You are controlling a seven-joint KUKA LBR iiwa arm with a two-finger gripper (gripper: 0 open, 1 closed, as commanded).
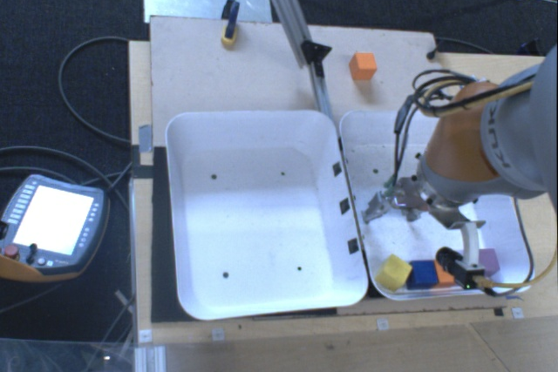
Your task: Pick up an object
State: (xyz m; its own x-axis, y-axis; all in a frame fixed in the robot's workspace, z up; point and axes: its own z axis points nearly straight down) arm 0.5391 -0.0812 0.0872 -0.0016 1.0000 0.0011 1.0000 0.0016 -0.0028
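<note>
My gripper (382,205) hangs over the right bin (366,135), close to its left wall and about mid-length. Nothing shows in its grasp. Along the bin's near edge lies a row of small blocks: a yellow block (394,272), a blue block (424,273), an orange block (444,278) partly hidden, and a purple block (489,260) at the right. The gripper is above and slightly left of the yellow block, apart from it.
The left bin (187,213) stands beside the right one, their walls touching. An orange cube (364,65) sits on the bench behind the bins. A slanted metal pole (292,9) crosses the back. A teach pendant (48,226) lies at the far left.
</note>
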